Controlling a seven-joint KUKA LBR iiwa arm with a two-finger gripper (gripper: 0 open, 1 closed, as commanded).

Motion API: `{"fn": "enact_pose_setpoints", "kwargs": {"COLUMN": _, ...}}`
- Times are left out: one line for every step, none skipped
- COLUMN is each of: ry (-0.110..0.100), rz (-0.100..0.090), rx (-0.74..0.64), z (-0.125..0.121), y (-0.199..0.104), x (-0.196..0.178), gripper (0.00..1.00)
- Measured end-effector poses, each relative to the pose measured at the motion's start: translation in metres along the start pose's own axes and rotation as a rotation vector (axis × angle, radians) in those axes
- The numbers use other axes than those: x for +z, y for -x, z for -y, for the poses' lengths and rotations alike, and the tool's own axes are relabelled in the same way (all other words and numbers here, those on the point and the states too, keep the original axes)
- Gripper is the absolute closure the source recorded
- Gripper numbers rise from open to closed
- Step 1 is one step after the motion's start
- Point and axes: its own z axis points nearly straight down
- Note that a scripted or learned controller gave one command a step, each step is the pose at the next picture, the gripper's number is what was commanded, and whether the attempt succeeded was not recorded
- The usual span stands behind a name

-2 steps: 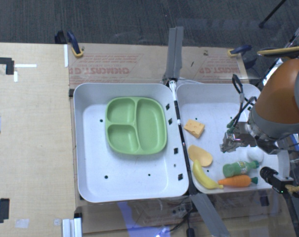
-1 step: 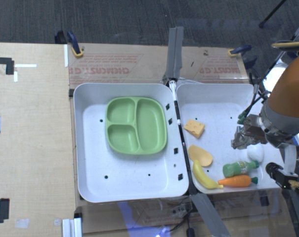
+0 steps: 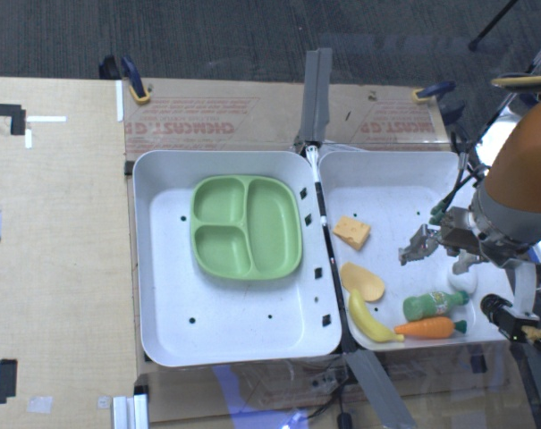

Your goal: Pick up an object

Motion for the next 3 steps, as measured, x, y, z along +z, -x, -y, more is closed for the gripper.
{"fn": "enact_pose_setpoints", "kwargs": {"ry": 0.001, "rz": -0.003, "rx": -0.085, "z": -0.012, "y": 0.058, "x": 0.123, "gripper": 0.00}}
{"fn": "enact_pose_setpoints", "kwargs": {"ry": -0.001, "rz": -0.003, "rx": -0.250, "z": -0.009, "y": 0.046, "x": 0.123, "gripper": 0.00}}
{"fn": "enact_pose_setpoints", "kwargs": {"ry": -0.005, "rz": -0.004, "rx": -0.249, "z": -0.009, "y": 0.046, "x": 0.117, "gripper": 1.00}}
